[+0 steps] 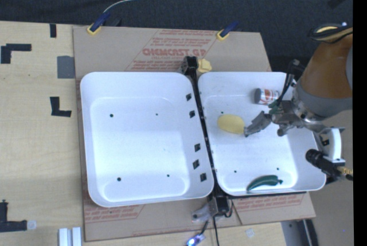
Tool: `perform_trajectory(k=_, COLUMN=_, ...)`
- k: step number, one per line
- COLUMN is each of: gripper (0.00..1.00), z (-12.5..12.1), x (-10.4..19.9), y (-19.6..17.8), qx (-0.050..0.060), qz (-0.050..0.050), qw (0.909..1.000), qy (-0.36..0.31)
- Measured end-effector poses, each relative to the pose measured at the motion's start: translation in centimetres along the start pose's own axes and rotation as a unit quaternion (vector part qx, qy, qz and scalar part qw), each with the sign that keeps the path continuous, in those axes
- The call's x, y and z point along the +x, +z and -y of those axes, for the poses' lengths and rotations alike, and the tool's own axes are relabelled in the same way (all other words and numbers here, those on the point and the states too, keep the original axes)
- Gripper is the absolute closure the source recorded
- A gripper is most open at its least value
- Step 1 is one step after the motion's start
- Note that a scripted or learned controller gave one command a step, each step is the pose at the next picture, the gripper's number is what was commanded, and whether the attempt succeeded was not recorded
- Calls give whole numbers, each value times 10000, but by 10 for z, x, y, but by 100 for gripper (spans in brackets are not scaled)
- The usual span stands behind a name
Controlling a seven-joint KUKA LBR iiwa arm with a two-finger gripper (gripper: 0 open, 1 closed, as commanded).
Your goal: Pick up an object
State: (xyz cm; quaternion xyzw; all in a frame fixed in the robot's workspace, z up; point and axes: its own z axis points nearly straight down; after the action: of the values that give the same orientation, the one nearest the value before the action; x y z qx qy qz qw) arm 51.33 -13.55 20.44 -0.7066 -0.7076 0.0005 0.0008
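In the right bin lie three things: a yellow rounded object near the middle, a small red-and-white can on its side toward the far wall, and a green curved object by the near wall. My gripper hangs low over the right bin, just right of the yellow object. It is open, and its left finger ends close beside the yellow object. Between the fingers I see only white bin floor. The can lies just beyond the wrist.
The left bin sits beside the right one, with a black divider rail between them. Both rest on a cardboard sheet on the wooden bench. The grey arm with its orange band comes in from the right.
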Motion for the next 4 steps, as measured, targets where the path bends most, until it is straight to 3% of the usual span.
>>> perform_trajectory(k=1, gripper=0, z=9, x=72, y=-261, qx=-53, qz=7, qw=10000, qy=-5)
perform_trajectory(k=2, gripper=100, z=9, x=72, y=-268, qx=-8, qz=13, qw=10000, qy=-2)
perform_trajectory(k=3, gripper=100, z=31, x=54, y=-326, qx=-39, qz=8, qw=10000, qy=7)
perform_trajectory(k=4, gripper=0, z=30, x=55, y=-323, qx=-7, qz=7, qw=10000, qy=4)
